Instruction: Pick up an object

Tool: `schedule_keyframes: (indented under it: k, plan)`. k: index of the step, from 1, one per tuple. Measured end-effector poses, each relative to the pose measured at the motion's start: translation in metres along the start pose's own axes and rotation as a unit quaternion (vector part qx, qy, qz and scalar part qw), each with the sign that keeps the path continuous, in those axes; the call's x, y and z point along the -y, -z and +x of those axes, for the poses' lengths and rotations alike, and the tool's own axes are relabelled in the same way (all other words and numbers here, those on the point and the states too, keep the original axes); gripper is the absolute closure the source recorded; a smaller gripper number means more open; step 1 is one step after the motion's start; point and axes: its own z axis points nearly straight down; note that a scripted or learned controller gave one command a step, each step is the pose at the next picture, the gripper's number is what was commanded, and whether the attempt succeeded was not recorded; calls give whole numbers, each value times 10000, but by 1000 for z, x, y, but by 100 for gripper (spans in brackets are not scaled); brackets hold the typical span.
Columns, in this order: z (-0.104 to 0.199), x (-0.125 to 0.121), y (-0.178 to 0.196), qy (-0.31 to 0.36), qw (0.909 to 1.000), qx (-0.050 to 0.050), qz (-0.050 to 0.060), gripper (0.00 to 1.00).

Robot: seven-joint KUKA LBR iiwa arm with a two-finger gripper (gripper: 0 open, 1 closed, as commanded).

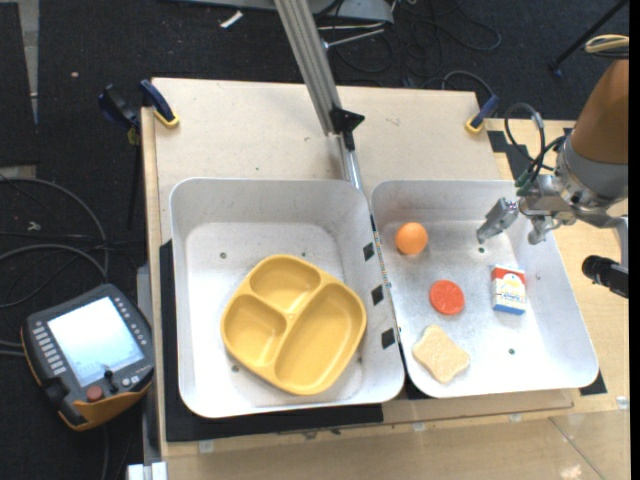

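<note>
Hanging over the upper right part of the right bin (560, 363), the gripper (518, 221) has its two fingers spread apart with nothing between them; one finger (493, 220) points down-left, the other sits to its right. The arm (605, 118) enters from the right edge of the frame. Below the gripper and apart from it, a small carton (509, 291) lies on the bin floor, white with red and blue. To the carton's left is a red disc (447, 297), close but not touching. Up-left of the disc sits an orange ball (411, 238), level with the gripper and well to its left. Toward the bin's lower edge lies a bread slice (440, 354). The left bin (200, 208) holds a yellow tray (293, 321) with three compartments, at lower centre. A pendant (88, 350) with a lit screen rests at the lower left of the frame.
</note>
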Motion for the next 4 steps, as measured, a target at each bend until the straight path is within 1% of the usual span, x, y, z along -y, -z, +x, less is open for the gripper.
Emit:
schedule_keyframes:
  k: [1,2,3,4]
  plan:
    - [0,0,0,1,10000,1,1,0]
    - [1,8,-46,-12,10000,-1,24,0]
    - [4,17,-96,-11,10000,8,-3,0]
    - [3,13,-105,-10,10000,37,-58,0]
